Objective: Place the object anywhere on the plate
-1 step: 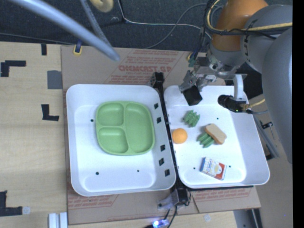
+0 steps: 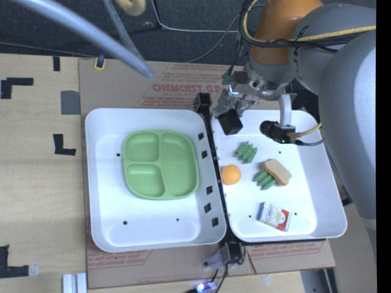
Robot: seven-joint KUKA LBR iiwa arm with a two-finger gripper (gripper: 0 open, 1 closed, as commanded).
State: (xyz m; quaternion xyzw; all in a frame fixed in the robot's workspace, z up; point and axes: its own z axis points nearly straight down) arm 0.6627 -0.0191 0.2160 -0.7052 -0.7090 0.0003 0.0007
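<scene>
L bin (image 2: 104, 163): shallow, white, sits on brown cardboard (image 2: 177, 84) over a pale wood bench (image 2: 36, 182). Inside it, approx. centred, lies the green plate (image 2: 161, 165), flat, w/ three compartments: two small ones on its L half, one long one on its R half. Nothing rests on the plate. Black clips (image 2: 208, 191) run along the seam where the two bins meet. R bin (image 2: 317, 218): same type, touching the L bin along that seam. Contents, L to R: orange ball (image 2: 231, 174) near the seam, mid-bin; dark green ridged piece (image 2: 247, 152) just above and R of the ball; a second green piece (image 2: 263, 179) touching the L side of a tan bread-like item (image 2: 278, 171); a small red-white-blue carton (image 2: 273, 216) lying flat toward the front edge, apart from the rest. All task objs. are in the R bin; which one is the target cannot be determined from this view. Gripper (image 2: 230, 122): black, positioned over the back-L corner of the R bin, close to the seam, above the ridged green piece and not touching it. Finger spacing is not resolvable here, probably due to the dark body against shadow; no obj. is seen between them. Arm (image 2: 342, 72): grey w/ orange band (image 2: 284, 17), enters from the R, cabling looped around the wrist.
</scene>
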